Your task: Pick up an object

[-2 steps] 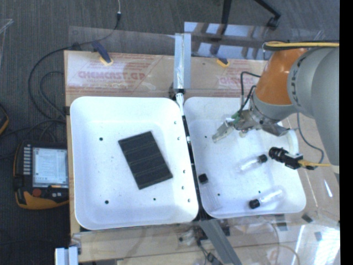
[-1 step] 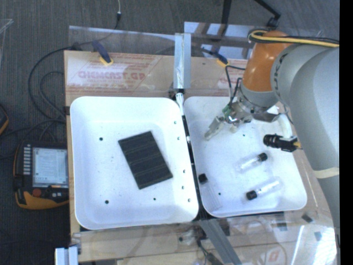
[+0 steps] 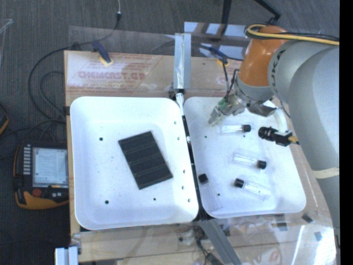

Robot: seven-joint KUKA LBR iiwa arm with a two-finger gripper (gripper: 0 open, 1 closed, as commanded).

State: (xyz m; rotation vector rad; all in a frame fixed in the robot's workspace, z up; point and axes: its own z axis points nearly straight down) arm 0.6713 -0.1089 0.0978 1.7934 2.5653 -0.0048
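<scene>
Three clear tubes with black caps (image 3: pixel 235 128) (image 3: pixel 249 161) (image 3: pixel 251 186) and one loose black cap (image 3: pixel 203 178) lie in the right bin (image 3: pixel 292 206). The gripper (image 3: pixel 219 115) hangs just above the top tube, holding nothing. The left bin (image 3: pixel 88 203) holds one black pad (image 3: pixel 145 159).

Slab (image 3: pixel 145 159) in left bin (image 3: pixel 88 115), three vials (image 3: pixel 249 160) in right bin (image 3: pixel 287 203), hand (image 3: pixel 219 115) above its far end
</scene>
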